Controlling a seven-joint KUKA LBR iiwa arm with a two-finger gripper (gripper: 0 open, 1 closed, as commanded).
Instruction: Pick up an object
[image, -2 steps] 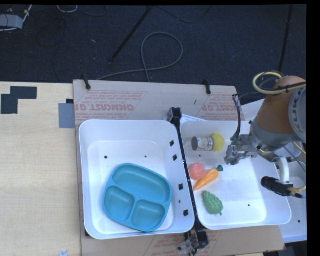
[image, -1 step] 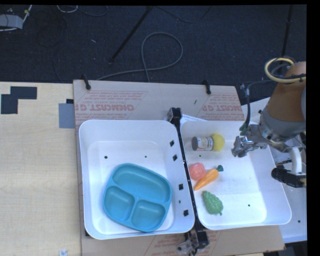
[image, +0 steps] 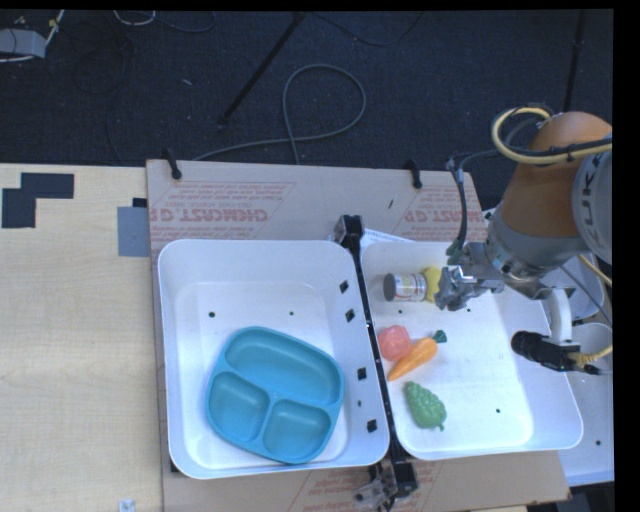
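Small can (image: 405, 287): lying on its side, far end of right bin.
Pink ball (image: 393, 341): touching the carrot.
Carrot (image: 412, 359): lying slantwise.
Green grapes (image: 425, 406): near end.

Even, fairly bright overhead light, slightly cool in tone. The two white bins (image: 185, 300) run close to overexposed, their walls nearly blown out on the right. Shadows soft and short: a faint one under the blue tray (image: 275, 393), another beneath the arm (image: 550, 190). The dark floor (image: 300, 80) at the far side stays dim, cables barely readable. Overall sharpness modest, small objects grainy; no marked edge distortion.
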